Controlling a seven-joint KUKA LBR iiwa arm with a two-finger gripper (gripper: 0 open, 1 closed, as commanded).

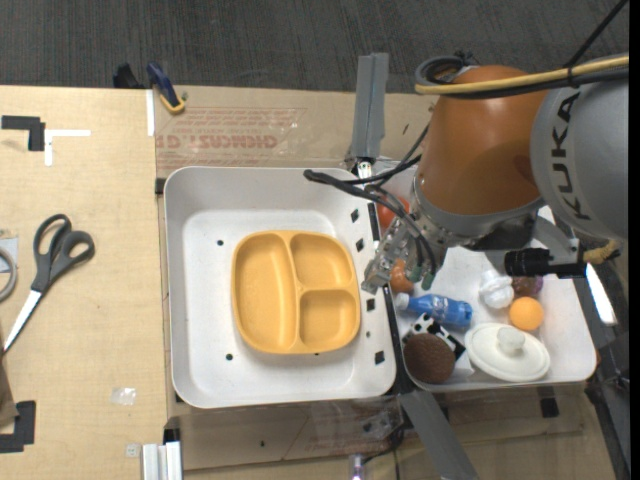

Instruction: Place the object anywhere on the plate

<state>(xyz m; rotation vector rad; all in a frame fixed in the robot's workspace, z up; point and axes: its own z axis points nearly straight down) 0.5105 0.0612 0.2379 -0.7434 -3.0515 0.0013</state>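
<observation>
Wooden tabletop (80,368) carries your two bins: the yellow three-compartment plastic plate (296,291) sits bare, awaiting an object; whether the jaws (393,263) grip anything, you cannot tell.

1. The plate (296,291) is yellow-orange, a rounded square with three compartments: one long section on its left side and two smaller ones stacked on its right.
2. It lies flat and right side up, near the middle of the left bin (190,298), with white floor showing all around it.
3. Nothing rests in any of its compartments.
4. A small orange object (401,276) sits in the right bin (575,358), close to the wall between the bins. It is partly hidden under the arm, so its shape is hard to tell.
</observation>
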